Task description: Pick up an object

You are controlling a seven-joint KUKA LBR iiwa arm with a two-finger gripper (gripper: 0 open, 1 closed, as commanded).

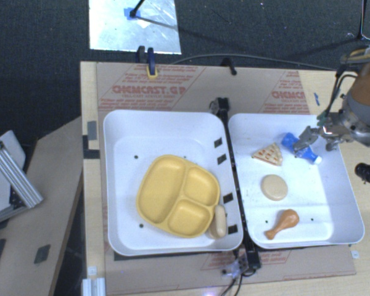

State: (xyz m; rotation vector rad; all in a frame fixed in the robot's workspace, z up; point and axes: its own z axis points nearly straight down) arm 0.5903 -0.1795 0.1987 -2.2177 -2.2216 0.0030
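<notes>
I see a blue object [298, 147] near the back of the right bin [342, 184], lying on the bin floor. The gripper [312, 138] sits right over it, touching or nearly so; I can't tell how far the fingers are open or whether they grip anything. In the same bin: pizza slice [269, 155], round cookie [274, 187], drumstick [282, 223]. Left bin [126, 140] holds a yellow divided tray [177, 195] with a pale bread roll [219, 221] against its right edge.
</notes>
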